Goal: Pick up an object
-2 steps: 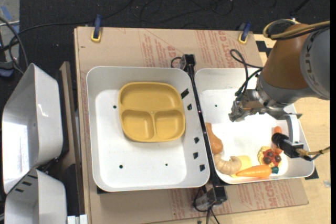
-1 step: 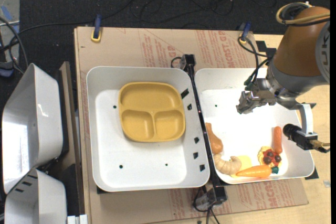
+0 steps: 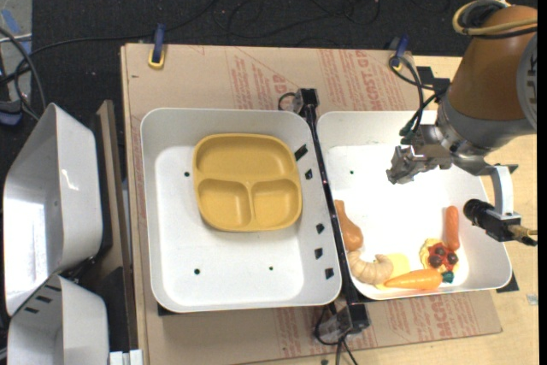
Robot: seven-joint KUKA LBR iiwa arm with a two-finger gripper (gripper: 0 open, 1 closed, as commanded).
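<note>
Hand (image 3: pixel 405 166) hangs over the upper part of the right bin (image 3: pixel 367 132); cannot tell whether it is spread or pressed together, nothing seen in it. Toy foods lie along that bin's lower edge: carrot (image 3: pixel 414 278), sausage (image 3: pixel 451 226), croissant (image 3: pixel 370 268). Yellow divided plate (image 3: pixel 248 182) in left bin (image 3: pixel 171 269).
</note>
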